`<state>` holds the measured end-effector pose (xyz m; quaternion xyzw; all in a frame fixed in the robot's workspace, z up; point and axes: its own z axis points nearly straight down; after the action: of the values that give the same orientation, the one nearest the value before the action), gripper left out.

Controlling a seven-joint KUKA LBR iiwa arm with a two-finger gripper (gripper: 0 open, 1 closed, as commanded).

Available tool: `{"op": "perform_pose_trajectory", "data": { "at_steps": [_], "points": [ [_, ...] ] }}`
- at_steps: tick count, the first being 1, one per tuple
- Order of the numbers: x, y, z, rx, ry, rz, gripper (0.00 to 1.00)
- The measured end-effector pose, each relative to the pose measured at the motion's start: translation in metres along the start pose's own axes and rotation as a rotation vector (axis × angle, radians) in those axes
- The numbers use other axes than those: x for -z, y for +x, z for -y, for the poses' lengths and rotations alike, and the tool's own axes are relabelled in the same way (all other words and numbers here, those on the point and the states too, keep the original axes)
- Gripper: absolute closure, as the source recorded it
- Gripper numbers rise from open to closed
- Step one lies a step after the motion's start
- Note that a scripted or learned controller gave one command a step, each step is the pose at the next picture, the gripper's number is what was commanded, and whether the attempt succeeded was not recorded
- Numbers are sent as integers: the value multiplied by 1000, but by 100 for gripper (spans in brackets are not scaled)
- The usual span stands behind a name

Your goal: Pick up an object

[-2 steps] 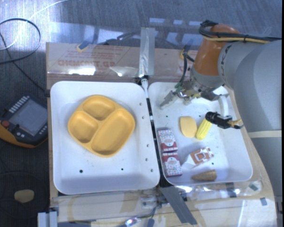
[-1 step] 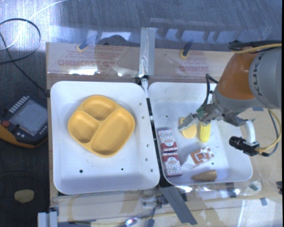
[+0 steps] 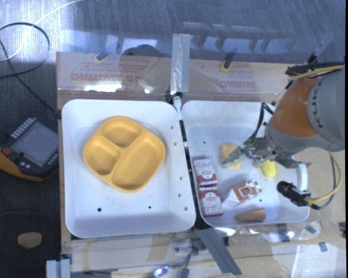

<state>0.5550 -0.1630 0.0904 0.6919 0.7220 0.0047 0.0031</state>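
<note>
A teach pendant (image 3: 28, 149) lies on the dark floor (image 3: 249, 4) left of the desk (image 3: 133, 68), with looping cables (image 3: 17, 39) beyond it.

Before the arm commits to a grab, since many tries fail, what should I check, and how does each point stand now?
1. Two-finger gripper is over the right white bin: ok.
2. Pale yellow wedge-shaped piece lies close beside the gripper: ok.
3. Something sits between the fingers: cannot tell.
4. Small yellow corn-like piece is free of the arm: cannot tell.
5. Red and white carton and brown oval piece lie apart from the gripper: ok.
</note>
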Motion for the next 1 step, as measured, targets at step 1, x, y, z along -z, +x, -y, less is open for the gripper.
{"op": "perform_pose_trajectory", "data": {
  "at_steps": [1],
  "points": [
    [1,15,62,23,-5,7,0]
  ]
}}
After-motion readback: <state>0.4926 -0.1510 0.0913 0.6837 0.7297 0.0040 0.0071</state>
